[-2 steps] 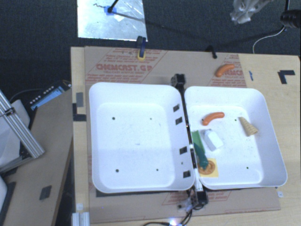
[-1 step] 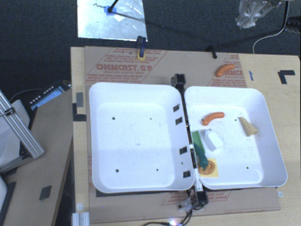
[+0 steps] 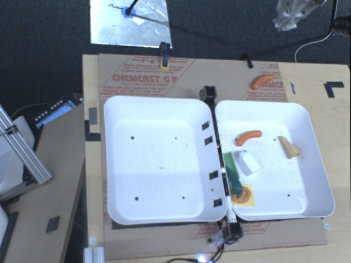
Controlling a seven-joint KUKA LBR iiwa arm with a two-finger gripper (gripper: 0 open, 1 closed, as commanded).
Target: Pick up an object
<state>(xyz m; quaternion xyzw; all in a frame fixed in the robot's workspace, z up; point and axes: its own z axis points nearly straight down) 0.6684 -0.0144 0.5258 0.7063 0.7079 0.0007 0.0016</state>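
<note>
You are at the very start: nothing is picked yet. The left bin [image 3: 156,163] sits beside the right bin [image 3: 315,163], which holds everything on offer: a green strip [image 3: 232,174] against its left wall, an orange sausage [image 3: 248,137], a cone [image 3: 289,146], a white block [image 3: 247,163], a yellow tile [image 3: 243,195]. The gripper [image 3: 293,7] hangs blurred, well apart, at the top right; I cannot tell its state. Next, bring it down over one piece, judging from here.
</note>
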